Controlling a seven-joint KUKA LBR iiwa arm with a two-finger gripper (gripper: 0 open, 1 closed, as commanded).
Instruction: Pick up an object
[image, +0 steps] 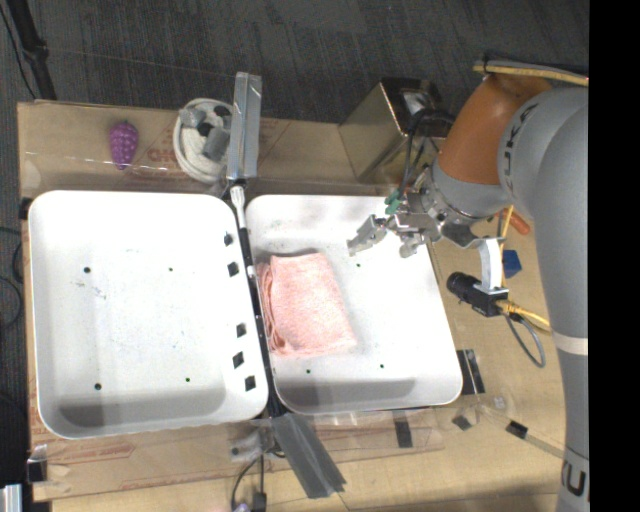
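A folded pink cloth (306, 303) lies flat in the right bin (400, 330), against its left wall. My gripper (385, 238) hangs over the bin's upper right part, to the right of and above the cloth, apart from it. Its fingers (364, 236) stand spread with nothing between them. The grey arm with its orange band (480, 130) comes in from the upper right.
The left bin (130, 310) sits beside the right one, with a row of black clips on the divider (240, 300). Behind the bins lie a purple grape-like toy (123, 143), a white cable coil (203, 138) and a metal box (385, 125). Cables and a blue part (510, 263) lie at right.
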